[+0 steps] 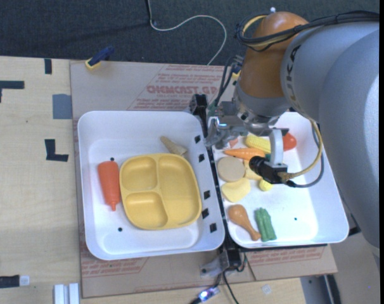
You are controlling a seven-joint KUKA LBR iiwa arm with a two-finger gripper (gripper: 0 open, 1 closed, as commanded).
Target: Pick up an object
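My gripper (pixel 225 138) hangs low over the upper left corner of the right bin (pixel 309 230), beside the divider between the bins. Just under it lie an orange carrot (pixel 244 152), a yellow corn piece (pixel 258 142) and a tan round disc (pixel 230 168). Further down sit a pale yellow chip (pixel 236 190), a brown chicken drumstick (pixel 243 221) and a green bean piece (pixel 265 224). A red piece (pixel 288 142) peeks out beside the wrist. The arm hides the rest of that corner.
The left bin (pixel 94 138) holds a yellow divided plate (pixel 159 190), an orange-red carrot-like piece (pixel 108 184) on its left and a tan wedge (pixel 173 146) above the plate. A black and yellow cable fitting (pixel 266 170) hangs from the wrist. The right bin's lower right floor is bare.
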